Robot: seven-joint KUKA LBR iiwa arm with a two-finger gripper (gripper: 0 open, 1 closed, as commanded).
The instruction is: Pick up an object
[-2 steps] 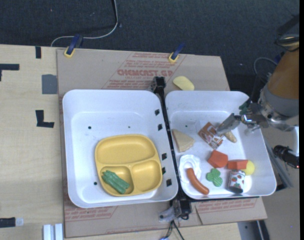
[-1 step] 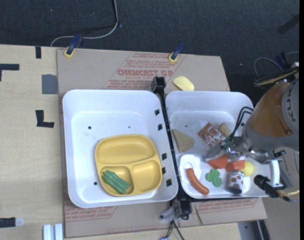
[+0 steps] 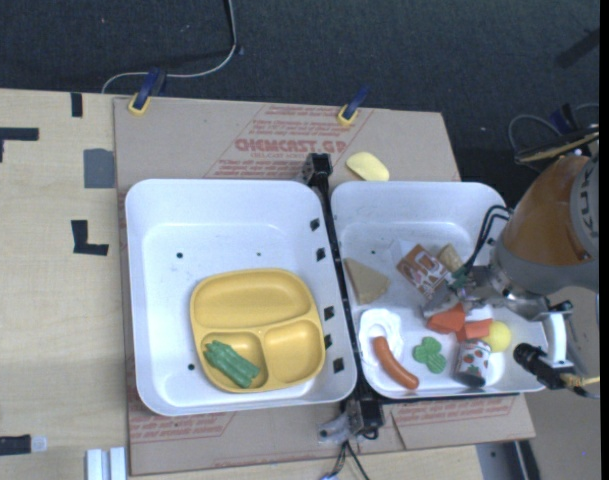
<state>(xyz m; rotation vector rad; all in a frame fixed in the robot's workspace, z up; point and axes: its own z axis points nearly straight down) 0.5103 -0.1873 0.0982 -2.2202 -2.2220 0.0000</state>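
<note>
The right bin (image 3: 414, 203) holds several toy foods. A brown and white box (image 3: 420, 265) lies mid-bin, with a tan wedge (image 3: 368, 280) to its left. Near the front are an orange carrot (image 3: 446, 319), a red block (image 3: 478, 330), a yellow ball (image 3: 499, 337), a green broccoli piece (image 3: 429, 353), a red sausage (image 3: 395, 364) and a small dark can (image 3: 471, 364). My gripper (image 3: 462, 286) hangs low over the bin, just above the carrot and right of the box. The grey arm with its orange band (image 3: 549, 223) hides the bin's right side.
The left bin (image 3: 164, 218) holds a yellow divided plate (image 3: 254, 303) with a green pod (image 3: 231, 363) in its front-left section. A yellow lemon-like piece (image 3: 367, 166) lies on the cardboard behind the bins. A black clip (image 3: 317, 167) sits where the bins meet.
</note>
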